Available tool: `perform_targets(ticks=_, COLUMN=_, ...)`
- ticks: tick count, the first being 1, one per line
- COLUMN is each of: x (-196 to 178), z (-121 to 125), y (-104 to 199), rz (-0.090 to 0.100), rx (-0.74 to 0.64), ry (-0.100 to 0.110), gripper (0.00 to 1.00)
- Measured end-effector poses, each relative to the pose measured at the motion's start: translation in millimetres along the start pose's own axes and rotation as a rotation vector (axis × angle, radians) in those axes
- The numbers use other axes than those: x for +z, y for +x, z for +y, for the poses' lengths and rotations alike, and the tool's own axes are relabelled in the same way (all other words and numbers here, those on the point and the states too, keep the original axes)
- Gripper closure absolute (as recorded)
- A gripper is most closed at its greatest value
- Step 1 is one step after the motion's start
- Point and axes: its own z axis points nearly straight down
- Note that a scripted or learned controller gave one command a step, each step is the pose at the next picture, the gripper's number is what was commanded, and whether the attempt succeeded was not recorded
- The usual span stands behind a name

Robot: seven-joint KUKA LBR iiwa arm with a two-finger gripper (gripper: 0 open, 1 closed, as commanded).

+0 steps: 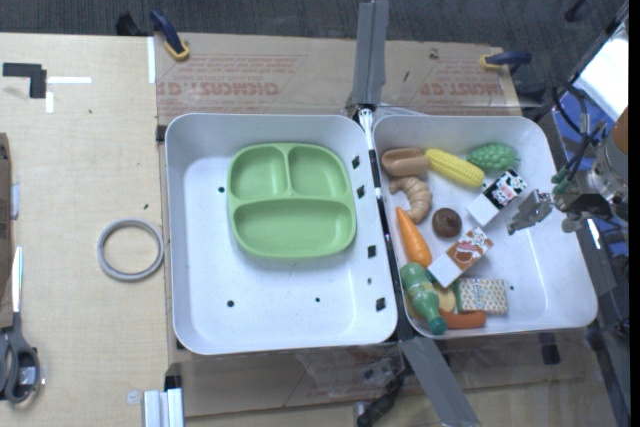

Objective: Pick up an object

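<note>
The right bin (pixel 560 300) holds several toy foods: a hot dog (pixel 404 158), a corn cob (pixel 454 168), a green leafy piece (pixel 493 156), a black-and-white box (pixel 505 186), a brown ball (pixel 446 222), a carrot (pixel 413 235), a red-and-white carton (pixel 466 253), a green bottle (pixel 422 295) and a cracker packet (pixel 483 295). My gripper (pixel 528 213) hangs over the right side of this bin, just right of the black-and-white box. It is open with nothing between its fingers.
The left bin (pixel 200 295) holds a green divided plate (pixel 292 200). A grey ring (pixel 130 248) and scissors (pixel 18 355) lie on the bench at the left. Clamps (pixel 172 37) sit at the cardboard's back corners.
</note>
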Motion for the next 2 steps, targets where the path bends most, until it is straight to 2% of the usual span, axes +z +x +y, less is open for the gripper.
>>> perform_targets(ticks=1, x=0, z=0, y=0, rz=0.000, rx=0.000, ry=0.000, gripper=0.00)
perform_targets(ticks=2, x=107, z=96, y=22, rz=-0.008, rx=0.094, ry=-0.032, gripper=0.00)
